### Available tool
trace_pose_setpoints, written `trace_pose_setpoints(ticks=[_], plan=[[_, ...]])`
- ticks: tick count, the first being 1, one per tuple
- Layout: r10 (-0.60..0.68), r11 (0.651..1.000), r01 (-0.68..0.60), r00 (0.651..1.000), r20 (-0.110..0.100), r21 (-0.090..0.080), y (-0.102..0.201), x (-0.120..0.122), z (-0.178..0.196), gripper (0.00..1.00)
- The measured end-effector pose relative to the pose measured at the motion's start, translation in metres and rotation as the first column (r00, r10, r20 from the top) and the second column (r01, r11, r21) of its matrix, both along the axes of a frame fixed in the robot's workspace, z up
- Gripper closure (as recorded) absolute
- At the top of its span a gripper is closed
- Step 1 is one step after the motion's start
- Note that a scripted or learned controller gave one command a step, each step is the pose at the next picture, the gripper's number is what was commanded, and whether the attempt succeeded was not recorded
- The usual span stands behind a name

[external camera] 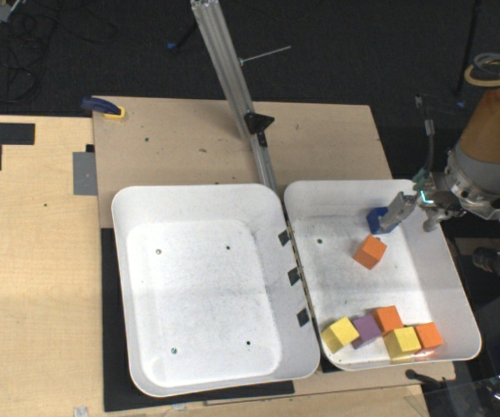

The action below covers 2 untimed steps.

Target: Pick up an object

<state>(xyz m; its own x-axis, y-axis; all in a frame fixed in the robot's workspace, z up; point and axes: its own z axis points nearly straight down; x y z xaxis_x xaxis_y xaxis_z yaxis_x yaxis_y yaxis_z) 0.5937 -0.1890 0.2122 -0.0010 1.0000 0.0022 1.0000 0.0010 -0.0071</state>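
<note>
Looks like the grab stage: gripper (395, 216) sits at the blue block (376, 220) around 12 o'clock in the right bin (458, 289), can't tell its grip state, next it needs a clean lift.

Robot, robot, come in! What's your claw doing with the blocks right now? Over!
Gripper low in right bin, at the blue block; grip unconfirmed. Orange block loose close by. Five more blocks clustered at the bin's near edge.
</note>
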Motion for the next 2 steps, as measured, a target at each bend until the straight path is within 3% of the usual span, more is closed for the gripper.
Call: trace_pose_setpoints(ticks=[1, 2], plan=[[0.001, 1.000, -0.001, 1.000, 0.004, -0.001, 0.000, 0.001, 0.002, 0.00], [0.000, 1.000, 0.000, 1.000, -0.001, 0.000, 0.006, -0.006, -0.045, 0.00]])
